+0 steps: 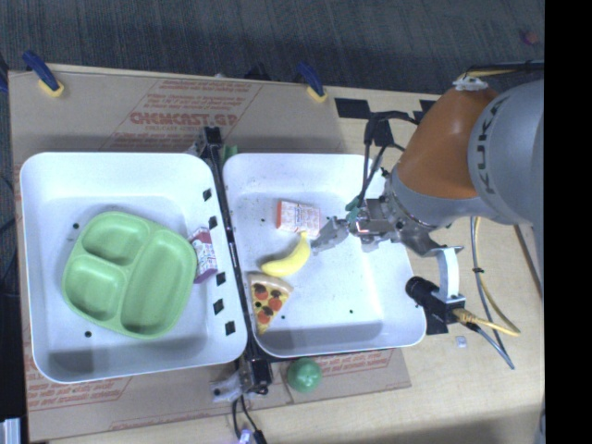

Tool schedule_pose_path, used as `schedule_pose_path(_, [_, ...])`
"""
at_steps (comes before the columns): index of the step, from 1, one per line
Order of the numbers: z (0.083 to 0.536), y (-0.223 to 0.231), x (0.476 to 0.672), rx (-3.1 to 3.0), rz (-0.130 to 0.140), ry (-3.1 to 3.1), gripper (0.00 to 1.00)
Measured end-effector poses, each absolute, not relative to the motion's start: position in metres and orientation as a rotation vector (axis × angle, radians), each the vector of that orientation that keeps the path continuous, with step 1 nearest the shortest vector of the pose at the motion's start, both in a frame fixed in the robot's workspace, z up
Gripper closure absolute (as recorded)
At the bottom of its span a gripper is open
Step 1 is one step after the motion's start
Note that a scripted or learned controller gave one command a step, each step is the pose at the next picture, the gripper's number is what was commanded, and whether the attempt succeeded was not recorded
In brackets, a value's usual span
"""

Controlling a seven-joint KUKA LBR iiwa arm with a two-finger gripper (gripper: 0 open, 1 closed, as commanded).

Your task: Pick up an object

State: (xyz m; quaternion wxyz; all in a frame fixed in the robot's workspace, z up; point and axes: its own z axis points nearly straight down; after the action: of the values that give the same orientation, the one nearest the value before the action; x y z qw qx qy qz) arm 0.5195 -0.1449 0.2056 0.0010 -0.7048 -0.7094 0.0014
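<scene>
Where the pincer (326, 236) meets the banana (288, 257), its grip seems unclear.

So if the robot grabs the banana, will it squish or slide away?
The banana looks like a smooth, shiny toy, so it probably won't squish but could slip between the fingers. Its curved shape may let it rock or spin on the white bin when nudged. It looks small and likely light. The hand is close beside it.
</scene>
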Motion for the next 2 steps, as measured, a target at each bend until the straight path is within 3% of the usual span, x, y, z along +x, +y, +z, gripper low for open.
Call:
schedule_pose_path(1, [0.091, -0.188, 0.553, -2.214, 0.005, -2.228, 0.0])
schedule_pose_path(2, [0.092, -0.129, 0.586, -2.21, 0.003, -2.23, 0.0])
